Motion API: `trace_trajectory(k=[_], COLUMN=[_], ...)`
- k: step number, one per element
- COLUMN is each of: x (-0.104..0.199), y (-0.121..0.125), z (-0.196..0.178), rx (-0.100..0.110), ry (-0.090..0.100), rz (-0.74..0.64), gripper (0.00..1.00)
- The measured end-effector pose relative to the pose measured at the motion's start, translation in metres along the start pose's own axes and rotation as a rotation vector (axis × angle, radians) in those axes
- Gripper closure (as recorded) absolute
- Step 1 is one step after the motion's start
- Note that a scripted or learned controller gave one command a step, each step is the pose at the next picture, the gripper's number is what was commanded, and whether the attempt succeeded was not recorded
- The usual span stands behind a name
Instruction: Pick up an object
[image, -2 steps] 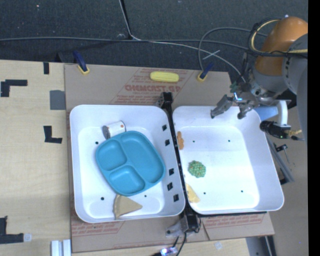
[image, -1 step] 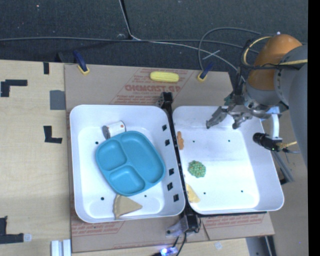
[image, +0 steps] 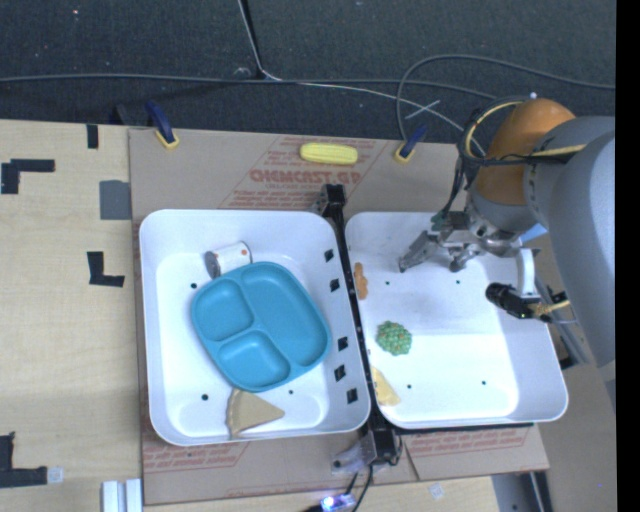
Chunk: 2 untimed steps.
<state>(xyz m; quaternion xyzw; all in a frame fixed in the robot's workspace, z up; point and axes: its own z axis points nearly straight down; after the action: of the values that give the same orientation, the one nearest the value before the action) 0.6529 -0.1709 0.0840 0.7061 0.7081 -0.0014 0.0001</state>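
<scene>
My gripper (image: 432, 256) hangs over the back part of the right bin (image: 470, 400), fingers spread open with nothing between them. A green bumpy ball (image: 394, 338) lies on the right bin's floor, left of centre, nearer the front than the gripper and apart from it. A small orange piece (image: 360, 282) and a yellowish piece (image: 384, 388) rest against that bin's left wall. In the left bin (image: 160, 300) lie a blue divided plate (image: 262, 324), a small white cup (image: 230, 258) on its side, and a tan wedge (image: 250, 410).
A yellow oblong object (image: 328, 153) sits on the cardboard behind the bins, between two blue-and-yellow clamps (image: 162, 126). The arm's orange band (image: 520, 140) and grey body fill the right side. A black divider (image: 345, 300) runs between the bins.
</scene>
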Motion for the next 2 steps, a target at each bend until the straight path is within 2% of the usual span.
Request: trace_trajectory(k=[1,2], x=[0.0,0.003], y=[0.001,-0.001], z=[-0.014,-0.077], rx=[-0.003,-0.006], ry=[-0.001,0.001], rz=[-0.001,0.001], gripper=[1.0,1.0])
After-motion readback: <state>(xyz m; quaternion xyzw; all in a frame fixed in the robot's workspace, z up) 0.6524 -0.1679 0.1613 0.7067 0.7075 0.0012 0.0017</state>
